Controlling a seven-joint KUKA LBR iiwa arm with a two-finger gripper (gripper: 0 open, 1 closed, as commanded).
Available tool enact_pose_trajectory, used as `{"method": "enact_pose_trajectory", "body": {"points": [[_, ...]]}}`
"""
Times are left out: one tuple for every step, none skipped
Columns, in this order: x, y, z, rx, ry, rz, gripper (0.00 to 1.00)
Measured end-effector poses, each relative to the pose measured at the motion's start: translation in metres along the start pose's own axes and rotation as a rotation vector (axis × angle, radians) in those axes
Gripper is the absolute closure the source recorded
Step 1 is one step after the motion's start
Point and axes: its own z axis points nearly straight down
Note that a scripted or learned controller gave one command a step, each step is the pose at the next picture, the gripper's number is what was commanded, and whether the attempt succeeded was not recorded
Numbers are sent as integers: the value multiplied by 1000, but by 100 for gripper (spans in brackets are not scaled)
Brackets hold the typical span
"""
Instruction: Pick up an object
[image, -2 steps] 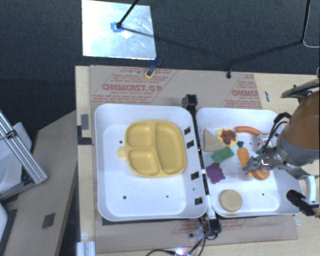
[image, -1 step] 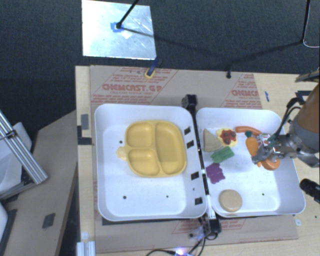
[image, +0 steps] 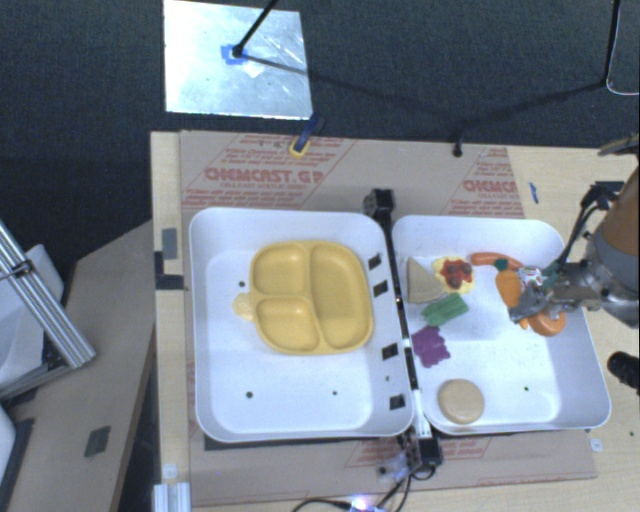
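The right bin (image: 575, 395) holds several toy foods. A pizza slice (image: 437, 276) lies at its upper left, with a green piece (image: 445, 308) and a purple grape bunch (image: 431, 345) below it. A tan round bun (image: 461, 400) sits near the front wall. A thin orange carrot (image: 494, 261) lies at the back. My gripper (image: 530, 303) is low over the right half of this bin, right on top of an orange piece (image: 509, 288), and another orange piece (image: 549, 323) shows under its lower edge. The gripper body hides how it meets them.
The left bin (image: 215, 400) holds a yellow divided plate (image: 305, 297). A black hinge strip (image: 396, 320) runs between the two bins. The arm (image: 615, 270) comes in over the right bin's right wall. A cardboard sheet (image: 265, 175) lies under both bins.
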Motion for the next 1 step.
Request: {"method": "enact_pose_trajectory", "body": {"points": [[44, 26, -9, 1, 1, -1, 100]]}}
